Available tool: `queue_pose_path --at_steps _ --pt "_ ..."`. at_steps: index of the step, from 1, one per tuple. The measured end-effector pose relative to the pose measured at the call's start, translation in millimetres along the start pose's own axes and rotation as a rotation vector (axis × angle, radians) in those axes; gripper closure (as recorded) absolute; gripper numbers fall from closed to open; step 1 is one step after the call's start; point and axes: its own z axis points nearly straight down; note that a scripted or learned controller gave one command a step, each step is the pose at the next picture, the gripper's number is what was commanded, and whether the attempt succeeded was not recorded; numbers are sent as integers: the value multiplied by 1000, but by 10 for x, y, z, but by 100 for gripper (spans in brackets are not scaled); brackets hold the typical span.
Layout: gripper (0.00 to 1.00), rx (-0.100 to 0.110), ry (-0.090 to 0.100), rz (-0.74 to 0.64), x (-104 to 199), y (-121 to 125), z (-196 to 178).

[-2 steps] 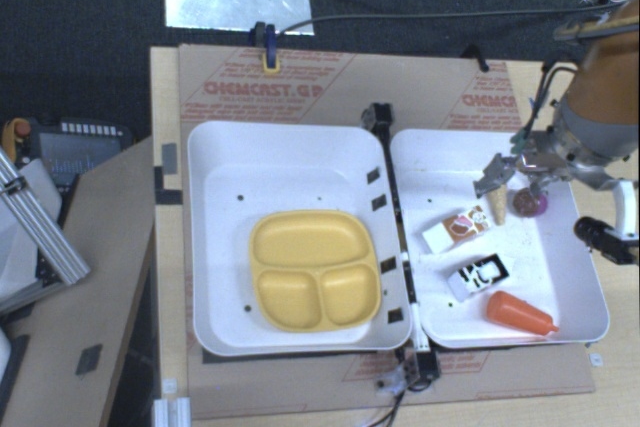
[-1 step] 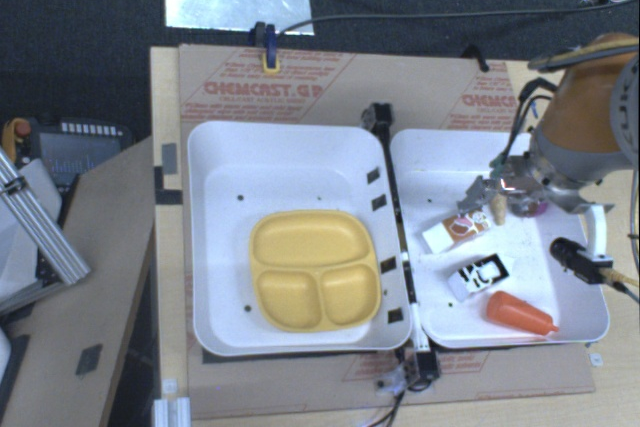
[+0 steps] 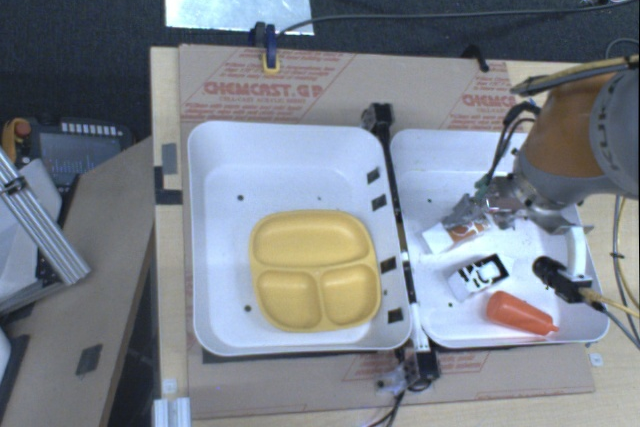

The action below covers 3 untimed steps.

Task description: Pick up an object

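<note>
My gripper [image 3: 472,212] hangs low over the middle of the right bin [image 3: 432,165], right above a white packet with a reddish-brown label [image 3: 455,234]. A white box with black print [image 3: 478,275] lies just in front of that packet. An orange carrot-shaped toy [image 3: 518,313] rests near the bin's front right corner. The gripper's metal tip sits at the packet's upper edge.
The left bin [image 3: 220,165] holds a yellow divided plate [image 3: 313,268]. A black divider with clips [image 3: 392,215] runs between the bins. The arm's grey and orange body [image 3: 575,140] covers the right bin's far right side.
</note>
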Motion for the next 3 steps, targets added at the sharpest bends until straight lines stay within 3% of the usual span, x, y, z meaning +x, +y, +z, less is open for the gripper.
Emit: queue_pose_path --at_steps 1,2,3 --pt "0 -11 0 -4 0 52 99" --pt "100 -22 -11 2 -55 71 -27" --pt "100 -1 -1 -5 20 88 -495"
